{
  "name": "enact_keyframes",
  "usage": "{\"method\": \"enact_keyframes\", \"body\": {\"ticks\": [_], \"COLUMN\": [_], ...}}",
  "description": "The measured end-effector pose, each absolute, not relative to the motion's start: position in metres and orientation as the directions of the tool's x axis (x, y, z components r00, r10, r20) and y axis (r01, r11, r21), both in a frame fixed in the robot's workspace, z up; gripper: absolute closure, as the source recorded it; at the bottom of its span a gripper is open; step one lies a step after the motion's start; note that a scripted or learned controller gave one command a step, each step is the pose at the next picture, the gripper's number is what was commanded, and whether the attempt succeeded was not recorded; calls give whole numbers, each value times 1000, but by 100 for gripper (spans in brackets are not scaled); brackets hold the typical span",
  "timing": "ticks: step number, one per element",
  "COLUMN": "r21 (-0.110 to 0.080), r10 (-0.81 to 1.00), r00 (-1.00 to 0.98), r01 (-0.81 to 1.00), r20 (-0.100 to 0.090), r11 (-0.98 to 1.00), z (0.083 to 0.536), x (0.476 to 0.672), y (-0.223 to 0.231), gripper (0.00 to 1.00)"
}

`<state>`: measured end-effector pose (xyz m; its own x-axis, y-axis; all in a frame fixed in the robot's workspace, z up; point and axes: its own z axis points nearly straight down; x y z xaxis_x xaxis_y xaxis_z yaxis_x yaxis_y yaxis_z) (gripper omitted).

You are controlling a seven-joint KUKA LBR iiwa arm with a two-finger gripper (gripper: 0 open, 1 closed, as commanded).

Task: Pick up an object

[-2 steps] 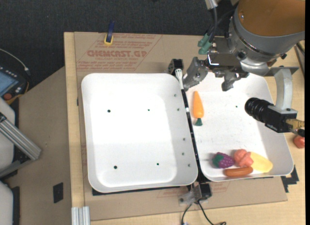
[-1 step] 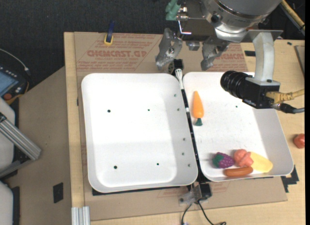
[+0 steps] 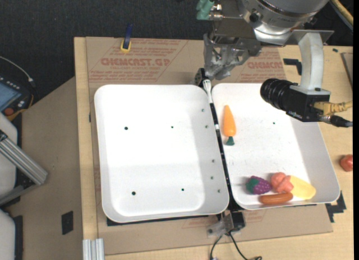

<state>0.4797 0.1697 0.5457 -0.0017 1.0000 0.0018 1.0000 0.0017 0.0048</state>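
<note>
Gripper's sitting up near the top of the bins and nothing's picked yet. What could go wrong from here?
The gripper hangs over the seam where the two white bins meet, so a straight descent may hit the rims. The orange toy carrot lies close to the right bin's left wall, leaving little finger room. The purple grapes, pink piece, yellow piece and red sausage are bunched, so a grasp may nudge neighbours.

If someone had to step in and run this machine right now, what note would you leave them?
Gripper: raised over the far edge where the two bins meet, holding nothing that I can see.
Right bin: toy carrot near the divider; purple grapes, a pink piece, a yellow piece and a sausage bunched at the near edge.
Left bin: no toys.
Done: nothing picked yet.
Left: lower onto one toy and lift it.
</note>
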Motion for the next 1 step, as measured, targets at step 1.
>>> {"method": "enact_keyframes", "body": {"ticks": [1], "r21": [13], "r10": [1000], "r00": [1], "r01": [1000], "r20": [2], "r11": [-1], "z": [536], "x": [638], "y": [205], "gripper": [100]}}
